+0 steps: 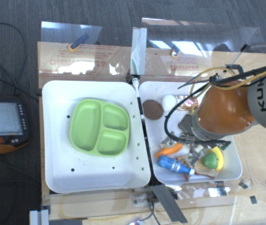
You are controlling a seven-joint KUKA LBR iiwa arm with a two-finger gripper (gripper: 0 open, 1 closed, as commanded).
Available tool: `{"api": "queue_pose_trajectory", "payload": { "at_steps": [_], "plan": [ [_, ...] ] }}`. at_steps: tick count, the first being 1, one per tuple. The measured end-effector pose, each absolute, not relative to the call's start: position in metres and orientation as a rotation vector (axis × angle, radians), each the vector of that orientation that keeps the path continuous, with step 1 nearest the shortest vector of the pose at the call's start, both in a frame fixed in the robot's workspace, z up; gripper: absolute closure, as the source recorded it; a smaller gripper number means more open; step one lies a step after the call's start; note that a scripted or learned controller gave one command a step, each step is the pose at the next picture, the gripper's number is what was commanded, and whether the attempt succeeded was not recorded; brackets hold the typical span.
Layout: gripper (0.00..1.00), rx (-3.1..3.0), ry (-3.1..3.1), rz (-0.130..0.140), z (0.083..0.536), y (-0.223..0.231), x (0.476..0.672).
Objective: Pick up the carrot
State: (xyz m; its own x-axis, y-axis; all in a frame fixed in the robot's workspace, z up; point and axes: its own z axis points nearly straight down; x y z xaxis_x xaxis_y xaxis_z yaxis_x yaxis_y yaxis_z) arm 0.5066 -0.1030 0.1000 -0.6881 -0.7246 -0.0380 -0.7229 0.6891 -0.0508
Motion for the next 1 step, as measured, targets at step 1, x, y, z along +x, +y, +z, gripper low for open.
{"api": "queue_pose_trajectory", "payload": {
  "at_steps": [1],
  "plan": [
    [0.00, -0.996, 2.930, -0.040, 0.0994, -0.1025, 0.5110]
  ]
}}
